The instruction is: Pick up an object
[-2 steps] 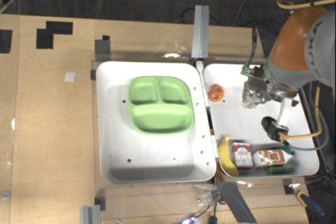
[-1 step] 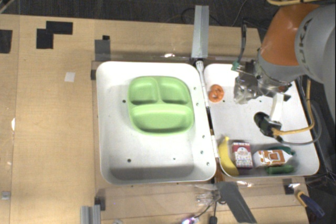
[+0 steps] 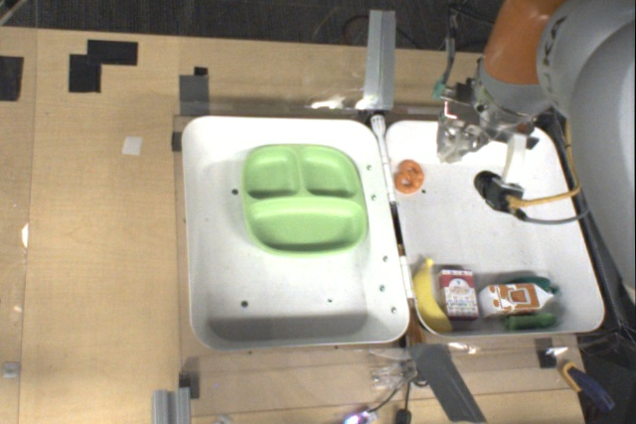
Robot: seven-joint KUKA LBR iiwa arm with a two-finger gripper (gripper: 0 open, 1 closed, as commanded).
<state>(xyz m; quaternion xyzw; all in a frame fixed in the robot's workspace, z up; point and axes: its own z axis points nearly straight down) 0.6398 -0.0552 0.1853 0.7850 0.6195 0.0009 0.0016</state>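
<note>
A robot arm's gripper [image 3: 452, 139] hangs over the far end of the right bin [image 3: 556, 258]; whether it is open cannot be told. A small orange object [image 3: 408, 176] lies just beside it, toward the left bin [image 3: 214, 243], which holds a green divided tray [image 3: 301, 197].
</note>
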